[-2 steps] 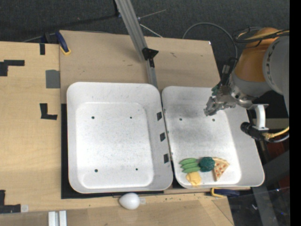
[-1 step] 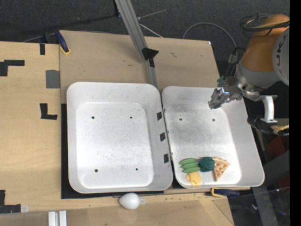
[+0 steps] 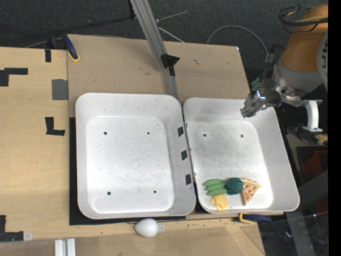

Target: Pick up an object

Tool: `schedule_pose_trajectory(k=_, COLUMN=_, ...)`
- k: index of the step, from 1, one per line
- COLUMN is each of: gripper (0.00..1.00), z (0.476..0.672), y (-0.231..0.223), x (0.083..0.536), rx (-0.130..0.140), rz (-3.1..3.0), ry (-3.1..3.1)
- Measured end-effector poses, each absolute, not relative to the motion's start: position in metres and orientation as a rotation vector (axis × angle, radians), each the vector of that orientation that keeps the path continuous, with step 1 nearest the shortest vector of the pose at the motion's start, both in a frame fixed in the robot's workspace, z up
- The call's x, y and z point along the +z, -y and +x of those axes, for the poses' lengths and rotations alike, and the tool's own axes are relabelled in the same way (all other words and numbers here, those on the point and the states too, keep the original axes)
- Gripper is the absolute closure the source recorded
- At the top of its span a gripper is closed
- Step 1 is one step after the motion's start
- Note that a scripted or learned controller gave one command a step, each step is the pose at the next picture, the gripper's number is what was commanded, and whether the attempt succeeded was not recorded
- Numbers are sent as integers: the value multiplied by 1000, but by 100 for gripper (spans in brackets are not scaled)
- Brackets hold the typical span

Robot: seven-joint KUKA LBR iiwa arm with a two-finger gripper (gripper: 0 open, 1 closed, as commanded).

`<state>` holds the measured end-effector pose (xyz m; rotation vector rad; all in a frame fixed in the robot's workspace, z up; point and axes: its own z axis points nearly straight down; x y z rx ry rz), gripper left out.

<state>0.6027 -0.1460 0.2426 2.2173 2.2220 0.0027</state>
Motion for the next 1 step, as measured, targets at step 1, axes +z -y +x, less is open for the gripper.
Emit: schedule_pose_trajectory(k=1, gripper=100, z=590, y=97, x=250, rx=1, rz=2216, ry=-2230)
